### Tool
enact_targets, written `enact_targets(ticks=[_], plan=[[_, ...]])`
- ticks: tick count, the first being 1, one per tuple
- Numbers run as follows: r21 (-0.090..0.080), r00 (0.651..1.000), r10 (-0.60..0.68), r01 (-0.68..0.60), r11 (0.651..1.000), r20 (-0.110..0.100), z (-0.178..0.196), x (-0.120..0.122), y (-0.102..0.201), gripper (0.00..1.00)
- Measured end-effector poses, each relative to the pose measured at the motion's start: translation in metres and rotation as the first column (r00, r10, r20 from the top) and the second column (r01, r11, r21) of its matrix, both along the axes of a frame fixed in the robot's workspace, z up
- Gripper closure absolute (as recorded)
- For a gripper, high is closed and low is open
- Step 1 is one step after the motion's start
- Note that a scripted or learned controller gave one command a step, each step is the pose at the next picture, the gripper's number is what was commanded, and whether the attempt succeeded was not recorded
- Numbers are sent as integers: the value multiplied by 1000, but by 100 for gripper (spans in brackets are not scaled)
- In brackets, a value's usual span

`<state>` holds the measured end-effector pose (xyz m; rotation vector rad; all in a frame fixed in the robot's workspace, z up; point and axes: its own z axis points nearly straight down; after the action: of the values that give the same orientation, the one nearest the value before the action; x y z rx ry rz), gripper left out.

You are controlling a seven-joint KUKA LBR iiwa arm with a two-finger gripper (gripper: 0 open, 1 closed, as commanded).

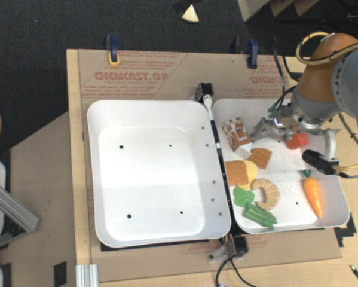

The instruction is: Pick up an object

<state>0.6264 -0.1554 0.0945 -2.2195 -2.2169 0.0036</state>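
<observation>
The gripper (278,125) hangs low over the back of the right bin (337,215), under the grey wrist with its orange band. From this slanted view I cannot tell whether it is open or closed, and nothing shows clearly in its grasp.

The step in hand looks like the approach: the tool is down among the objects, but no lift has begun. The likeliest target is the red piece (297,140), which lies just beside the gripper on the side toward the arm. The next move calls for centring over that piece, coming straight down on it and closing before any lift. A miss to one side would only nudge it along the bin floor.

The red piece is small, rounded and glossy, like a toy tomato. It lies on the bin floor, apart from the rest.

Further out lie a brown-and-white block (235,133), a toast slice (260,157), an orange wedge (238,173), a croissant (267,193), a green piece (251,208) and a carrot (313,197) near the right wall. The left bin (149,172) holds no objects.
</observation>
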Motion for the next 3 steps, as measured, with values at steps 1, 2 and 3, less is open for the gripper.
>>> enact_targets(ticks=[1, 2, 3], plan=[[-2, 1000, 7, -6, 1000, 10, -10, 42, 43, 0], [-11, 1000, -1, 1, 1000, 10, -7, 18, 54, 0], [-4, 1000, -3, 3, 1000, 3, -9, -29, 48, 0]])
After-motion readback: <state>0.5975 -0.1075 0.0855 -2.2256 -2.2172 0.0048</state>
